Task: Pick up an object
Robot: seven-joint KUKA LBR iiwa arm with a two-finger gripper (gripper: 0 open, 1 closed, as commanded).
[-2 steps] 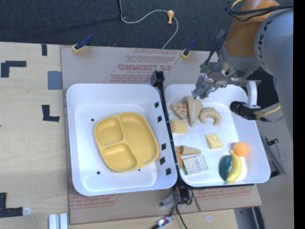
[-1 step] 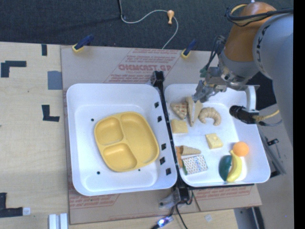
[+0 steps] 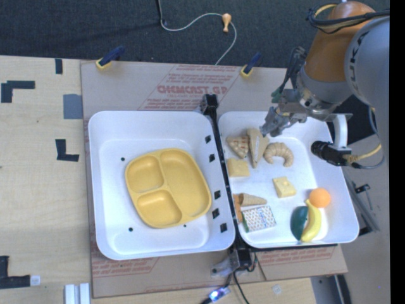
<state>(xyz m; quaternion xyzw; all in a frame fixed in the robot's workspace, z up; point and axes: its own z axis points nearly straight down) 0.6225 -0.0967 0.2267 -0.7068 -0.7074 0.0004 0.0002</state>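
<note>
The gripper [image 3: 273, 126] hangs over the far part of the right bin [image 3: 329, 230], above the cluster of toy food there, and whether it is spread or closed cannot be told from this slanted look down. The nearest candidate is the croissant [image 3: 279, 152], which lies just toward the camera from the gripper, nearly under it. Its long axis runs roughly across the bin, left to right, with the ends curling toward the camera. Just left of the croissant a pale wedge-shaped piece [image 3: 254, 147] stands lengthwise, pointing away from the camera, and touches a knobbly tan piece [image 3: 238, 147] further left. So the move, as I judge it, is a short drop toward the camera side. The squeeze should cross the croissant's narrow width, not its length. The crowding wedge on its left is the likeliest thing to get bumped
</note>
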